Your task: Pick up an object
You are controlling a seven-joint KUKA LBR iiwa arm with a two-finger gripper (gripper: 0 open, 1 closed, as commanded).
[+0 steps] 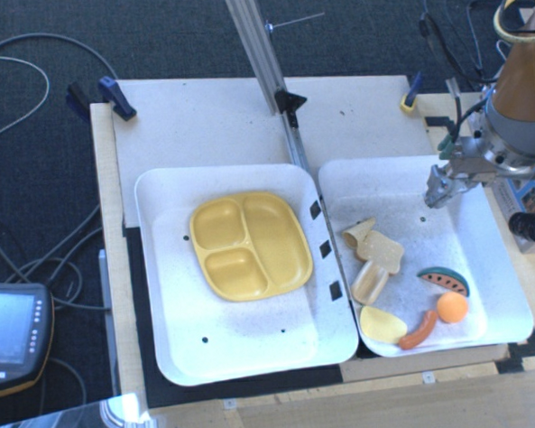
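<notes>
The gripper (436,192) is seen above the right bin (495,240), nothing held (finger state cannot be told). Toy food (375,258) lies near the bin's front; a yellow tray (249,245) sits in the left bin (163,287).

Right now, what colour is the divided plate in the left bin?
Yellow. The divided plate shows plainly in the camera view.

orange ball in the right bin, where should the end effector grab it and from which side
Probably straight down from above, fingers closing across the widest middle of the orange ball. It is round, so no side offers a better edge. The watermelon slice sits just behind it and the red sausage touches its lower left, so the gaps look best along the other diagonal. The end effector is over the bin's far right.
</notes>
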